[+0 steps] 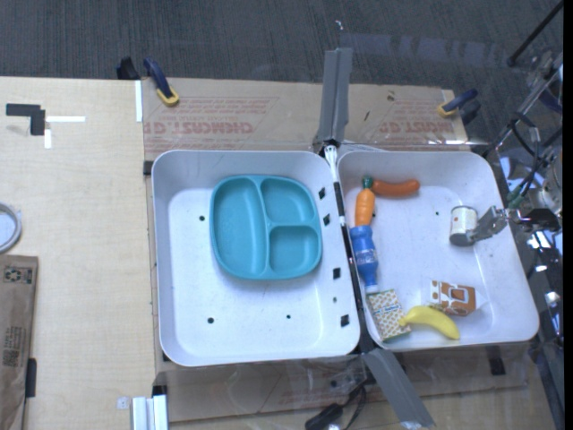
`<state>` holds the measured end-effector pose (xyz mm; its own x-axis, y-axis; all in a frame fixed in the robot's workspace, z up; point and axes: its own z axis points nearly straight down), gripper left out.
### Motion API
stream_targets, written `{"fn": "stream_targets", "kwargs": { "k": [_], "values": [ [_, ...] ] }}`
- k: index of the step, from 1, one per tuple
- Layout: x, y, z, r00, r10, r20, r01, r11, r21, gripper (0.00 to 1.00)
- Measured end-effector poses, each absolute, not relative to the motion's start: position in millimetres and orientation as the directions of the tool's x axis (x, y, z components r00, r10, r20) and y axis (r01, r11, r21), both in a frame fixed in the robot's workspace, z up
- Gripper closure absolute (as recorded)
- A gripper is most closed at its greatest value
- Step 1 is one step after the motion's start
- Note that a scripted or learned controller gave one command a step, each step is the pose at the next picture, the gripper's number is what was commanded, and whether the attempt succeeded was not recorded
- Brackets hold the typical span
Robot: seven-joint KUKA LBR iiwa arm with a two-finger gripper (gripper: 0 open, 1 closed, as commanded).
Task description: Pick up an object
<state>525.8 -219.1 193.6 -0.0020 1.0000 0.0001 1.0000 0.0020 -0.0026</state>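
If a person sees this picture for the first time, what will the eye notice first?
Probably the teal divided plate, lying alone in the left bin. Next come the bright things in the right bin: a carrot and blue bottle along its left wall, and a banana near the front.

Light wooden bench [72, 240] with two white bins [170, 267] side by side on cardboard [233, 124].
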Motion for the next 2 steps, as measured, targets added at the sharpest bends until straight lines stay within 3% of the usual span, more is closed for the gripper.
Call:
{"fn": "stream_targets", "kwargs": {
  "k": [1,2],
  "values": [
    [492.6,-221.2,143.7,0.132,0.991,0.0,0.991,-0.132,0.009,0.0],
    [477.8,-153.3,91.0,-0.236,0.972,0.001,0.972,0.236,0.0,0.0]
  ]
}}
